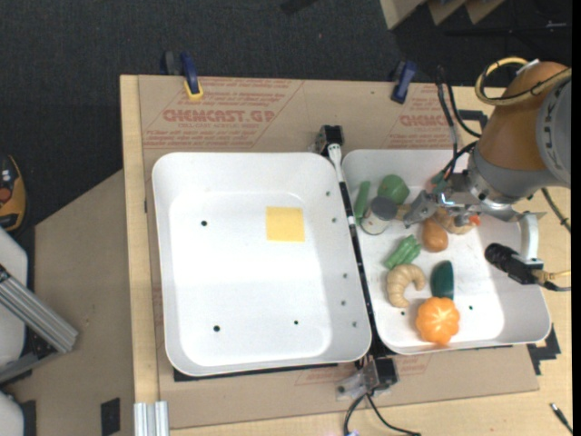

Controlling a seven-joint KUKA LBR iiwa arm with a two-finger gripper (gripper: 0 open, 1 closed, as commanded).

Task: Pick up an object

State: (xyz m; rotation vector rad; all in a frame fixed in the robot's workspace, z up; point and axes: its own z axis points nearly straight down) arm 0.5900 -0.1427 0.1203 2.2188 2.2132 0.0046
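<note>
A KUKA arm reaches over 2 white bins as it attempts to pick up an object. Nearest the camera in the right bin [522, 321] sits an orange fruit [438, 321], with a curled cream-coloured piece [403, 282] and a dark green item [442, 279] just behind it, all close together. Next comes a light green pod-like piece [401, 251] and, beside it, a small tan rounded object [436, 237] lying directly under the gripper [445, 209], which hangs low over the bin's middle; whether it is parted or closed on anything cannot be told from this angle. Farther back lie a round green item [393, 189], a grey one [383, 209] and a slim green piece [363, 200] against the dividing wall. The left bin [182, 243] holds a single flat yellow square [285, 224]. The tan object looks the likeliest target; a clean grasp would likely call for a straight descent centred on it, keeping clear of the pod alongside, and a slow lift to test the hold.
</note>
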